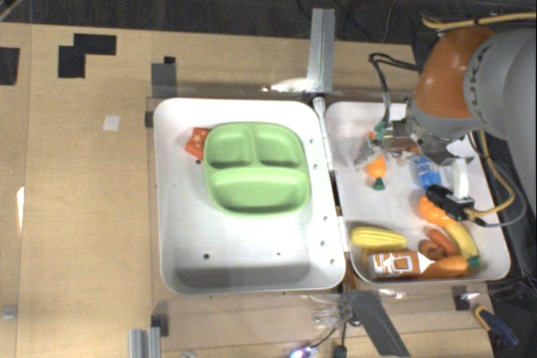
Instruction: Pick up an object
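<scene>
Right now the gripper (382,148) hangs over the right bin (352,205) above a small orange toy carrot (377,170), its green tip pointing down-frame; jaw state unclear.

Green divided plate (255,166) in left bin (180,260), red packet (196,144) beside it

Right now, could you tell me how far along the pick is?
Done: the gripper is down in the right bin, just above a small orange toy. In hand: nothing I can confirm; the toy looks to be on the bin floor. Left: the grasp and lift. The green tray sits in the left bin.
</scene>
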Tool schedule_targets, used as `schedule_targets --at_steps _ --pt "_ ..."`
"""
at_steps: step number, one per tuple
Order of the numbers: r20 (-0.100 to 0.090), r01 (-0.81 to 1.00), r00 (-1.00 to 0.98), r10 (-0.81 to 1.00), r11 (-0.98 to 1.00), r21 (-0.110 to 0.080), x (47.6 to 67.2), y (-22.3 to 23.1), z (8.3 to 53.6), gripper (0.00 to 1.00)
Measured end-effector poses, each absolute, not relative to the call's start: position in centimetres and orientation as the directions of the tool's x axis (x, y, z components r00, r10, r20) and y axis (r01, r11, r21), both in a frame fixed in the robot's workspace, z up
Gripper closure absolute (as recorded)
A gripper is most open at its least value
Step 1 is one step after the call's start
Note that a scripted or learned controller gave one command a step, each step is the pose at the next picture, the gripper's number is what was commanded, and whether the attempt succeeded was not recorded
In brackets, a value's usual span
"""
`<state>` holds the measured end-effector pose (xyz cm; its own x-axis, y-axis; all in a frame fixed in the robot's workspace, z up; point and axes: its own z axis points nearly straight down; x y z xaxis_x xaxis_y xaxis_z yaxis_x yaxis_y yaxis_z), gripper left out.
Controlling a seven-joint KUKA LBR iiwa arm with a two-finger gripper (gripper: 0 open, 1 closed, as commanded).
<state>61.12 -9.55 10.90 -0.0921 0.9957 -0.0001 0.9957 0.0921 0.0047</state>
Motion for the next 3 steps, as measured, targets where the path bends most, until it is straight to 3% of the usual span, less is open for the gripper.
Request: schedule_targets --at_steps 1,2,3 --pt "0.0 0.996 -0.092 0.996 0.092 0.01 61.3 -9.5 12.1 1.0" --pt "-0.001 0.998 -0.062 0.998 0.062 0.007 67.0 -5.3 20.4 1.0" --pt "-0.002 0.964 -0.265 0.964 0.265 0.005 62.0 -8.7 21.6 1.0"
